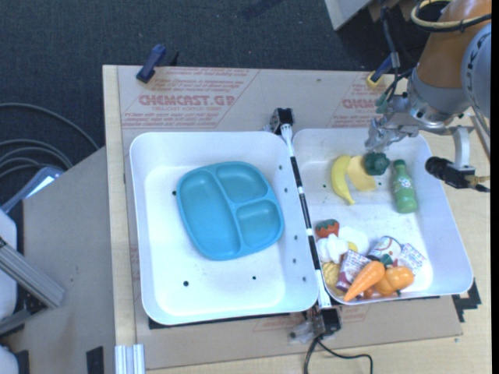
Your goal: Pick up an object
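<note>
Step in hand: we judge the metal two-finger gripper (pixel 381 142) is descending into the upper part of the right-hand shallow white plastic bin (pixel 456 232), upper right of the frame, just above a small dark green rounded object (pixel 377 163).
Grip state: we cannot tell whether the fingers are apart or together; nothing shows between them.
Doing it well: we would centre the tool over the dark green piece before closing, since the curved yellow plastic banana (pixel 341 179) lies touching it on the left and the green plastic bottle with a white label (pixel 403 187) lies just beside it on the right.
Risk: we think a slanted approach could nudge the banana.
Target look: small, dark, rounded, partly hidden by the tool; its exact form is unclear.
Elsewhere: an orange plastic carrot (pixel 363 280) tops the toy pile at lower right; a blue divided plastic plate (pixel 228 209) sits in the left-hand white bin (pixel 156 178).
</note>
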You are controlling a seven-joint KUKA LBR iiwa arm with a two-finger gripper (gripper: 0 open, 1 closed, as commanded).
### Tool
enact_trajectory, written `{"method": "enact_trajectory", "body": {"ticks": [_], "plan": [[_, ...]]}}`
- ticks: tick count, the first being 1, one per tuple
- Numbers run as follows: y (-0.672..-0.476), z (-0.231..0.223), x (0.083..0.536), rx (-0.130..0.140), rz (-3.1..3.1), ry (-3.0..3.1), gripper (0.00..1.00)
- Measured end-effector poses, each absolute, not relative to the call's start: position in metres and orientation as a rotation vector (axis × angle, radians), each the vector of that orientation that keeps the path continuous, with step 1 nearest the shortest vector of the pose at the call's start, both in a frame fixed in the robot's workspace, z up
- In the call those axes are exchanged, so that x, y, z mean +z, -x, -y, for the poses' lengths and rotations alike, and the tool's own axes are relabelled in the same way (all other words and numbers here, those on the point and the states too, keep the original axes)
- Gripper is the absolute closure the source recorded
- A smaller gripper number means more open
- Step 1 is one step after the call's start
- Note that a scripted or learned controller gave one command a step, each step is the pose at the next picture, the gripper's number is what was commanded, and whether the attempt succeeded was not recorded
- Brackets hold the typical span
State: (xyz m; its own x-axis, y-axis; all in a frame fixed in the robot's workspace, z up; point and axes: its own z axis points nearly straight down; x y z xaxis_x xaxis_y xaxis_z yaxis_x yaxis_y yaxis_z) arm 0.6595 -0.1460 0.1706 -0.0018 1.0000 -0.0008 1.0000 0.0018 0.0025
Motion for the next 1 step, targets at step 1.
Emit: {"method": "enact_trajectory", "body": {"ticks": [1], "plan": [[-0.6671, 0.1302, 0.2275, 0.002, -2.221, -2.218, 1.0]]}}
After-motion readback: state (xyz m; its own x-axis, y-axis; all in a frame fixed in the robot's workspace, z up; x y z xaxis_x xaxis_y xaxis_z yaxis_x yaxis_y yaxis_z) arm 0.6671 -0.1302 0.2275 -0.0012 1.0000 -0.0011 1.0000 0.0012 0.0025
